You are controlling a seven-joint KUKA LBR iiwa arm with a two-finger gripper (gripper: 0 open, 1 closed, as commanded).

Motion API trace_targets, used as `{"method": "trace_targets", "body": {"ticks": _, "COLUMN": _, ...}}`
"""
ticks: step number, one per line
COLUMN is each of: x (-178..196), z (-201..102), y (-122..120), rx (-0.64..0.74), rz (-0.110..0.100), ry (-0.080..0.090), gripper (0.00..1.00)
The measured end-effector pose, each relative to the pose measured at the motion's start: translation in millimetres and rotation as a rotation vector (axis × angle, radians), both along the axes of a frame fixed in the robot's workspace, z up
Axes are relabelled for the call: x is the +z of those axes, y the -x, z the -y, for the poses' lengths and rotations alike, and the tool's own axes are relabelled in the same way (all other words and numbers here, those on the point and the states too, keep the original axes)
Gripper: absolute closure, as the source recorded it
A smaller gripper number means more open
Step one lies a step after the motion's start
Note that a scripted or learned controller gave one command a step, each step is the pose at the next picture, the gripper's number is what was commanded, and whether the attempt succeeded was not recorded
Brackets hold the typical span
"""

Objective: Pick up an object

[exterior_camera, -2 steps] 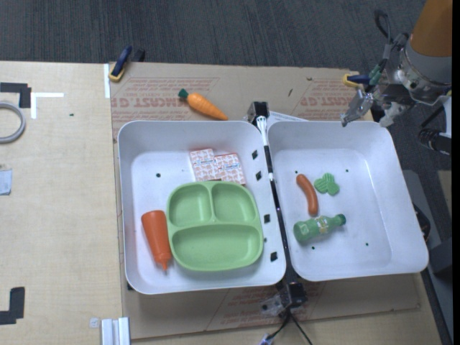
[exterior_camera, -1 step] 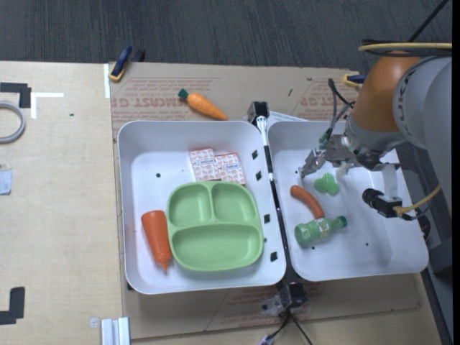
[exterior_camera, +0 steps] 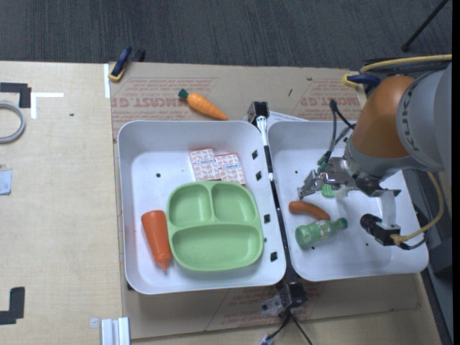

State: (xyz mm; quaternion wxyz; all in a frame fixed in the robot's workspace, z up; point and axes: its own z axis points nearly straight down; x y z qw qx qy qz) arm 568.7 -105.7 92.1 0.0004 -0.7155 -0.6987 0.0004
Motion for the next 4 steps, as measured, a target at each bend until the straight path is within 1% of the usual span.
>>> {"method": "trace_targets", "body": {"ticks": 1, "x": 0.0, "z": -13.4, "y": 45.1, "rx": -0.188, "rz": 0.000, "ry": -0.001, "gripper": 0.00}}
{"method": "trace_targets", "body": {"ticks": 2, "x": 0.2, "z": -12.5, "y": 60.6, "rx": 0.109, "rz": 0.001, "ry": -0.001, "gripper": 0.00}}
{"method": "trace_targets", "body": {"ticks": 3, "x": 9.9, "z": -12.1, "y": 59.5, "rx": 0.107, "rz": 0.004, "ry": 0.000, "gripper": 1.00}}
{"method": "trace_targets", "body": {"ticks": 4, "x": 99.9, "z": -67.1, "y": 90.6, "rx": -0.067, "rz": 0.001, "ry": 0.000, "gripper": 1.00}}
